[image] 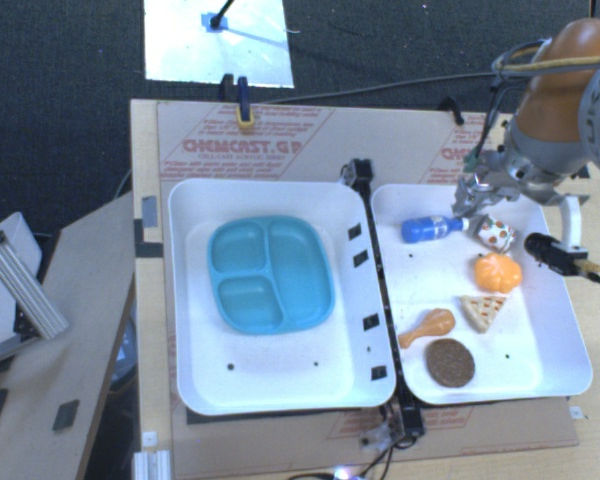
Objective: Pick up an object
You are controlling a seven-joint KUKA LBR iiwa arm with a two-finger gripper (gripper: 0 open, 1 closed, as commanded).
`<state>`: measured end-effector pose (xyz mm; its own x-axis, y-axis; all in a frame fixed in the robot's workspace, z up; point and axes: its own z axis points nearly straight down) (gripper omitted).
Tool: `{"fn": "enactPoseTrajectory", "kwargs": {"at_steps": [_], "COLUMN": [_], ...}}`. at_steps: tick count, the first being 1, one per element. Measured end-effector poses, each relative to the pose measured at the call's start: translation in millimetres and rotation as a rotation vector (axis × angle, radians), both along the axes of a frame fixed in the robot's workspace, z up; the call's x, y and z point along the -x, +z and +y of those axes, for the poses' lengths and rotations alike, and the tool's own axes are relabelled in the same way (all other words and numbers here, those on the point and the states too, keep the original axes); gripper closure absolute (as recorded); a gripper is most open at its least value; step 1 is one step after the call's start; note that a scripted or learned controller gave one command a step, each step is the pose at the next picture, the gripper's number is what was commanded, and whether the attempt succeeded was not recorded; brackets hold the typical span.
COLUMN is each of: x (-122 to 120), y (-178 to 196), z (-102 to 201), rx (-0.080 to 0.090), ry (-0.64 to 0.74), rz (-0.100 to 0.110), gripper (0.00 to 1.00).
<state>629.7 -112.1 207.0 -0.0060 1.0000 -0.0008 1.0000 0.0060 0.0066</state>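
A: Nearest to us, at the front of the right bin (570,363), lies a brown round cookie (450,362). Just behind it is a chicken leg (427,327), and beside that a wedge of pizza (485,311).

B: And further back?

A: An orange pumpkin (498,273), then a small white ball with red spots (495,234), and a blue bottle (429,229) lying on its side. The left bin (195,268) holds a blue divided plate (271,273).

B: Where is the gripper (470,200)?

A: It hangs over the back part of the right bin, just above the cap end of the bottle and close to the spotted ball. I cannot tell if the fingers are spread or closed; they are too small and dark against the wrist. Nothing is visibly held between them.

B: So which step is it?

A: I judge it is the approach, before any grasp. The likely target is the bottle or the spotted ball, since both lie directly under the tool.

B: What does the next move need?

A: To go down straight with the fingers on both sides of one thing only. The bottle and the ball are almost touching, so a small error could push one against the other. The bottle is round and may roll away, so I think it is better to close across its narrow body, not along its length
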Motion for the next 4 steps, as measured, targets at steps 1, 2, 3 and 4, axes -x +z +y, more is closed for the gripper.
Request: {"fn": "enactPoseTrajectory", "kwargs": {"at_steps": [1, 2, 3, 4], "x": [14, 22, 26, 43], "y": [14, 19, 23, 11], "z": [52, 95, 143, 191], "rx": [-0.002, -0.003, -0.003, -0.002], "ry": [0.003, 0.003, 0.004, 0.003], "rz": [0.005, 0.005, 0.005, 0.007], "gripper": [1.0, 1.0, 1.0, 1.0]}}
